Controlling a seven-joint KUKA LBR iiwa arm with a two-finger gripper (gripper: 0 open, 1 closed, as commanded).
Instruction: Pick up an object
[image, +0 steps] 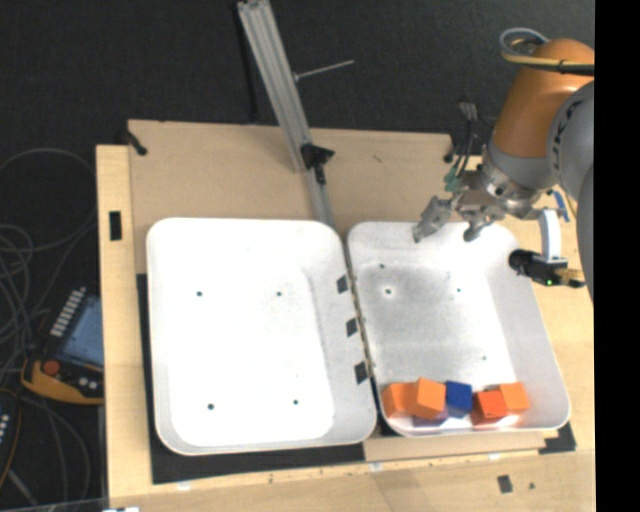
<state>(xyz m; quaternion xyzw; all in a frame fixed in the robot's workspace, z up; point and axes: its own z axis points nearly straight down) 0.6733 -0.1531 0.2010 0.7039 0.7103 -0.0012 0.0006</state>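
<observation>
The arm (535, 110) comes in from the upper right of the frame, its orange band above a grey wrist. The gripper (449, 222) hangs over the top edge of the right bin (440, 300), right of frame centre. Its two fingers (428, 222) are spread wide apart, one pointing down-left and the other to its right, with bare bin floor showing between them. They hold nothing.

The blocks lie well apart from the gripper, in a row along the bottom wall of the right bin, at the lower right of the frame. From left to right: an orange block (400, 398), a second orange block (430, 398) touching it and tilted, a blue block (458, 397) just beside that, then a red-orange block (489, 405) and another orange one (514, 397) close together. A purple edge shows under the second orange block, too small to tell what it is.

The left bin (245, 330) fills the centre-left of the frame, touching the right bin along a seam with small dark clips. Both bins sit on a tan board (240, 170).

A grey metal bar (285, 100) slants from the top centre of the frame down to the seam between the bins. Cables (40, 200) curl over the dark floor at the left edge, and a handheld pendant (70, 345) with a blue screen lies at the lower left.
</observation>
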